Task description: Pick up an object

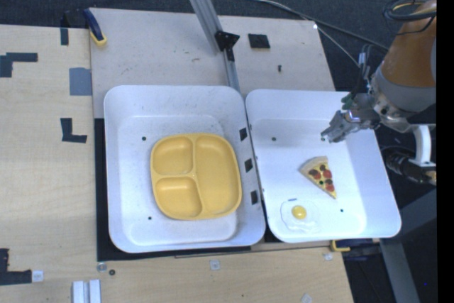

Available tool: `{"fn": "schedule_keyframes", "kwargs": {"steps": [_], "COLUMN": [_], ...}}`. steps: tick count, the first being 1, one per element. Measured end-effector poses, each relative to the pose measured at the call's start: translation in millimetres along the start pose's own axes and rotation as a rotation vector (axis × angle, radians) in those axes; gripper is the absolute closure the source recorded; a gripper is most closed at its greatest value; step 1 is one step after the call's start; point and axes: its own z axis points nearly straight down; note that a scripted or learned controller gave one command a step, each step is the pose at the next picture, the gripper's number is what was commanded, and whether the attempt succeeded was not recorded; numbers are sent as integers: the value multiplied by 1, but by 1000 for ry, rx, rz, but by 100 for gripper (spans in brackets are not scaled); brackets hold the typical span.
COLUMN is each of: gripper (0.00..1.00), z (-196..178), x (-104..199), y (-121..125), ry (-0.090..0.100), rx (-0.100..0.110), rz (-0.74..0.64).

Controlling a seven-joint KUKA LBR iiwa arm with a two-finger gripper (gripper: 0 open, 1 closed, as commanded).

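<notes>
A toy pizza slice [319,175] with red and dark toppings lies in the right bin [284,110], toward its right side. A toy fried egg [299,213] lies near that bin's front edge. My gripper [334,133] hangs over the right bin's upper right part, up and to the right of the pizza slice and apart from it. Its fingers [329,135] point down-left with a small gap and nothing between them. A yellow divided plate [195,176] sits in the left bin [128,110].
A slanted metal pole [202,0] crosses the bench behind the bins, ending at a black clamp [227,40]. Cables [340,46] run along the back right. The arm's orange band [411,46] stands at the right edge.
</notes>
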Motion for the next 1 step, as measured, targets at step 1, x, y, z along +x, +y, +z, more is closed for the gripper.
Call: {"fn": "schedule_keyframes", "kwargs": {"steps": [1], "gripper": [100], "z": [-10], "x": [1], "y": [0], "ry": [1], "rx": [3], "rz": [1]}}
